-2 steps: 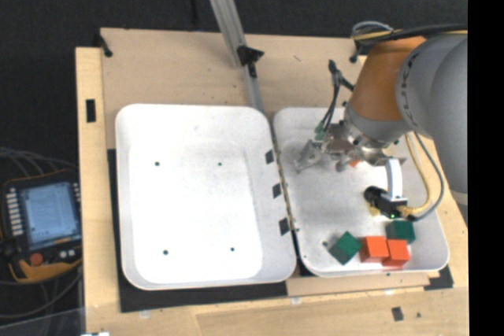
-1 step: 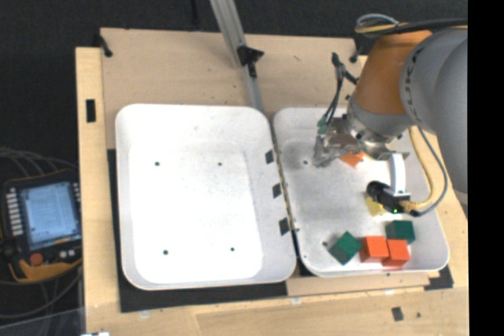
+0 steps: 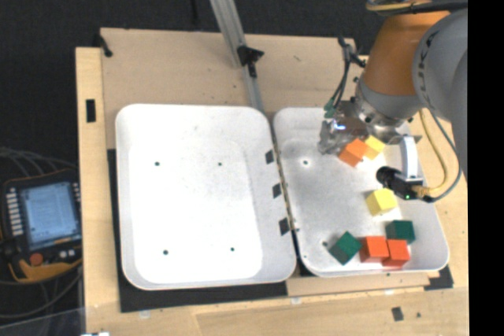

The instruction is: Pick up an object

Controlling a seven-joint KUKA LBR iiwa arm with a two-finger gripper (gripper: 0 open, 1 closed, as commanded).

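End effector low over right bin, near its far edge; finger state cannot be told. Orange block and yellow block just beside it, contact unclear. Another yellow block mid-bin. Along near edge: two green blocks, two orange blocks. Left bin alongside on counter.
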